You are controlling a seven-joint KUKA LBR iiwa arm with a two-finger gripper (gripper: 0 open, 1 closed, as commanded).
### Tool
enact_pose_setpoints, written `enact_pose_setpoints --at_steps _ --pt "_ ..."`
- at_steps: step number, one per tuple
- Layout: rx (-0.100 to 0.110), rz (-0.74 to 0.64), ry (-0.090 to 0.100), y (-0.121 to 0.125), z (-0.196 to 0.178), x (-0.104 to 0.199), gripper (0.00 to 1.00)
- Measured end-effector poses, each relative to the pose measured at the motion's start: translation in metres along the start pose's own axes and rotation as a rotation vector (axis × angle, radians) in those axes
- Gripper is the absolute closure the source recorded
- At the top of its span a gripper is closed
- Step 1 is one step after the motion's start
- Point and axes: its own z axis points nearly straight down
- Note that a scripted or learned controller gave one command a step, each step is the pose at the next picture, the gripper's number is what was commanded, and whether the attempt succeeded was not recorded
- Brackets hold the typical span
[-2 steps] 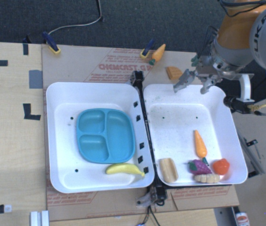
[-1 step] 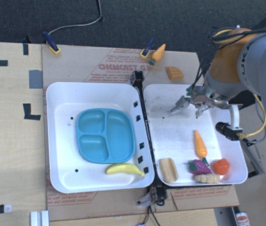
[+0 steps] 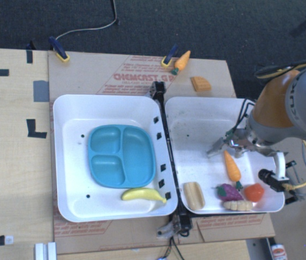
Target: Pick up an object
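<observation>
Carrot [image 3: 232, 167] in play, lying in the right bin [image 3: 196, 115] with its tip pointing up toward the fingers [image 3: 224, 145], which hang low over the bin's middle-right. The grey fingers look spread apart, one prong reaching out left toward the bin's bare floor, the other close to the carrot's upper end; nothing sits between them, and whether they touch the carrot I cannot tell. The arm [image 3: 283, 110], grey with its orange band, comes in from the right and covers the bin's right wall.

Along the near edge of that same bin we've got a bread roll [image 3: 193, 195] at the left, then a purple grape bunch [image 3: 228, 190], a red tomato [image 3: 254, 192] beside it, and a pale yellowish piece [image 3: 236, 205] just in front of those two. The carrot's lower end sits just above the grapes.

Over in the left bin [image 3: 69, 161], a blue divided plate [image 3: 122, 155] lies in the middle, with a banana [image 3: 142, 195] just below it near the front wall.

Out on the counter [image 3: 12, 145] behind the bins, a second small carrot [image 3: 182, 60] and an orange block [image 3: 201, 83] rest on the cardboard sheet [image 3: 88, 80], well apart from the action.
</observation>
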Motion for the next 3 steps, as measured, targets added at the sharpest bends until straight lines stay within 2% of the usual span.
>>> enact_pose_setpoints --at_steps 1,2,3 --pt "-0.005 -0.001 -0.001 -0.029 0.0 -0.014 0.0" --pt "-0.005 0.0 -0.002 -0.074 0.0 0.004 0.0" --pt "-0.002 -0.001 -0.001 -0.039 0.0 0.021 0.0"
